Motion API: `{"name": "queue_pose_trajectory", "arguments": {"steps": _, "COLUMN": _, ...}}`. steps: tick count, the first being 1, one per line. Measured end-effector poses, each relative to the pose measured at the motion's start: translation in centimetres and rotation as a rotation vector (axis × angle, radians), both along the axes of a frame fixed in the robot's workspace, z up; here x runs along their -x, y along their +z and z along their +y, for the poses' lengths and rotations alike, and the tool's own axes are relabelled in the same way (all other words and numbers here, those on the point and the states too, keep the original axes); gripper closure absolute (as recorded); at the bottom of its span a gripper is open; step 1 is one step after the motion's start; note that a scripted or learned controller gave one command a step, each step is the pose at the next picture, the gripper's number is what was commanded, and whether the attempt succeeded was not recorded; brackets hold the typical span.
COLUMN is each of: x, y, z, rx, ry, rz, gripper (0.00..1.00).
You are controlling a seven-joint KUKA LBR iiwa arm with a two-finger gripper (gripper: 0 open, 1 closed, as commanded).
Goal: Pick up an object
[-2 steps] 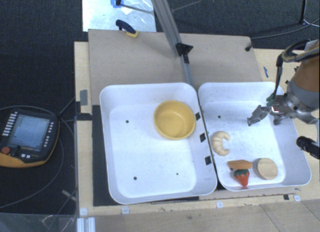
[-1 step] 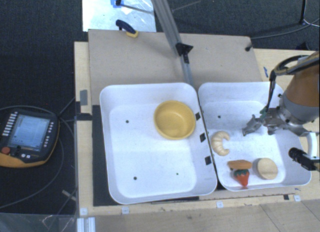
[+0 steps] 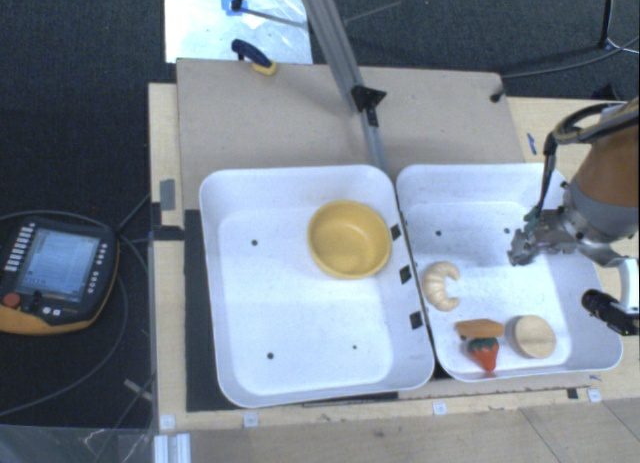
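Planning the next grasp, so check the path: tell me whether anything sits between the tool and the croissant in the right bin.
Nothing visible does. The tool hangs over bare white floor of the right bin, and the croissant lies to its lower left across open floor.

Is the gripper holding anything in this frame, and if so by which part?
Nothing is held. The gripper hangs over bare floor of the right bin, apart from the croissant, with nothing between its fingers.

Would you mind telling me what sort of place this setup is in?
Probably a robotics lab or test cell: an arm reaches over two white bins holding toy food such as a croissant, and a teach pendant lies on the dark carpet.
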State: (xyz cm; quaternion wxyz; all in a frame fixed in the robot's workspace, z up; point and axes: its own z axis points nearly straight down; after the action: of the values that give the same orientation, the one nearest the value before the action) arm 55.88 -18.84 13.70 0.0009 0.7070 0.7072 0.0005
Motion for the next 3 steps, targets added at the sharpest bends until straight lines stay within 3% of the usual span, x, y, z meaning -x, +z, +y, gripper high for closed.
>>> {"name": "queue_pose_trajectory", "arguments": {"steps": 1, "x": -0.4, "y": 6.1, "z": -0.6, "rx": 0.001, "ry": 0.000, "rz": -0.003, "gripper": 1.00}}
{"name": "queue_pose_trajectory", "arguments": {"steps": 2, "x": -0.5, "y": 8.5, "z": -0.6, "rx": 0.000, "ry": 0.000, "rz": -0.001, "gripper": 1.00}}
{"name": "queue_pose_trajectory", "arguments": {"steps": 3, "x": -0.8, "y": 7.7, "z": 5.2, "rx": -0.002, "ry": 0.004, "rz": 0.001, "gripper": 1.00}}
